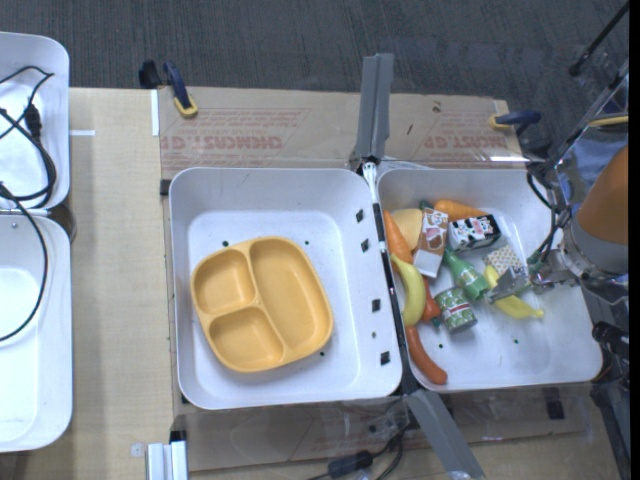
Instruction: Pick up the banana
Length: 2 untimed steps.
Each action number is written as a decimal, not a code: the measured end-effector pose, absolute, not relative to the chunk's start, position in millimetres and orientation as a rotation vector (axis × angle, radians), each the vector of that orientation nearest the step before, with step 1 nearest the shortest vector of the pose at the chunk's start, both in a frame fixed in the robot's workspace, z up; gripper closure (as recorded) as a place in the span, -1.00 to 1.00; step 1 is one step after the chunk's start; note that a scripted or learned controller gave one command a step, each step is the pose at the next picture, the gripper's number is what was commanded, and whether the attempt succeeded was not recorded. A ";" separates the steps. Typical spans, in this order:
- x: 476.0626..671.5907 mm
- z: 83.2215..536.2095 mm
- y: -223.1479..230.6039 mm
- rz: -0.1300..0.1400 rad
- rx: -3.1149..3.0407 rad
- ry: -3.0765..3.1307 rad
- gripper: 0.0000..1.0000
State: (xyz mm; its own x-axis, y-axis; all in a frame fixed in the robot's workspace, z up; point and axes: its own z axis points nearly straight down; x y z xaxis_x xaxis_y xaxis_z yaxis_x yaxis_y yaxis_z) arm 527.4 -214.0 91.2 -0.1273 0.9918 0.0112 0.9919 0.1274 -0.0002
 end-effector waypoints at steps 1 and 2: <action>554.5 133.2 -183.5 0.002 -2.254 -2.189 -1.00; 512.4 90.5 -202.1 0.002 -2.275 -2.161 -1.00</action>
